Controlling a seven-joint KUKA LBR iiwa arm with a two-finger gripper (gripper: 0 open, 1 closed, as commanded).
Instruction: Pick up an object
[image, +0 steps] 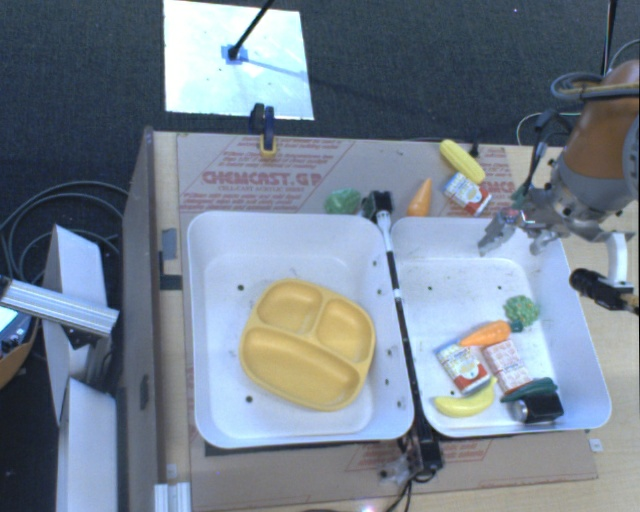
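Two shallow white bins side by side on the surface, resting on a printed cardboard sheet (280, 170). In the left bin (215, 300), a yellow divided plate (306, 343) lying flat near the middle, toward the front edge. In the right bin (450, 270), a cluster gathered at the front right corner: a broccoli floret (520, 310) toward the right wall, an orange toy carrot (486, 333) just beside it, two small printed cartons (462, 364) (508, 364) side by side in front of the carrot, a yellow toy banana (468, 402) against the front edge, and a dark cylindrical object (537, 404) with a green piece by the front right corner. Beyond the bins' far edges, on the cardboard: a green leafy toy (344, 201), a second orange carrot (420, 197), a yellow corn-like piece (462, 160) and another small carton (466, 192). Pincer (518, 232) over the far right corner of the right bin, fingers spread apart, nothing between them, well apart from the cluster. Grey arm (600, 150) with orange band entering from the right edge
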